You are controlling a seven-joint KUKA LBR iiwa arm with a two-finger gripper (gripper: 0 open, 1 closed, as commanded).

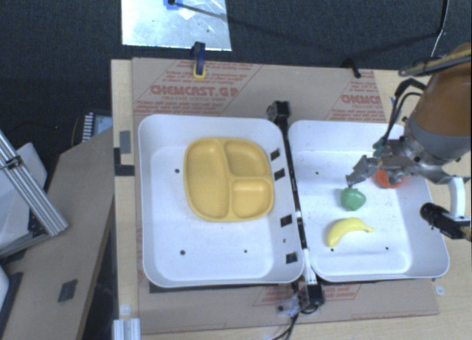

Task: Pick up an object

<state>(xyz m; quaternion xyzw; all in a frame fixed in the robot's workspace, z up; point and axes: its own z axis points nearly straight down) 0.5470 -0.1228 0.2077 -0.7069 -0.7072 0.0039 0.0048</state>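
Observation:
In the right bin point(324, 147) lie a green rounded object point(353, 198), a yellow banana point(346, 231) and an orange-red object point(384, 179). The green one sits mid-bin, and the banana lies nearer the front wall. My gripper point(376, 170) hangs low over the bin's right half, just above and right of the green object. It partly covers the orange-red object, which shows right under it. Whether that object is held is hidden by the wrist.
A yellow divided plate point(227, 178) rests in the left bin point(162, 243). The two bins meet at a black-clipped divider point(291, 198). The arm's grey and orange body point(442, 110) comes in over the right bin's far right side.

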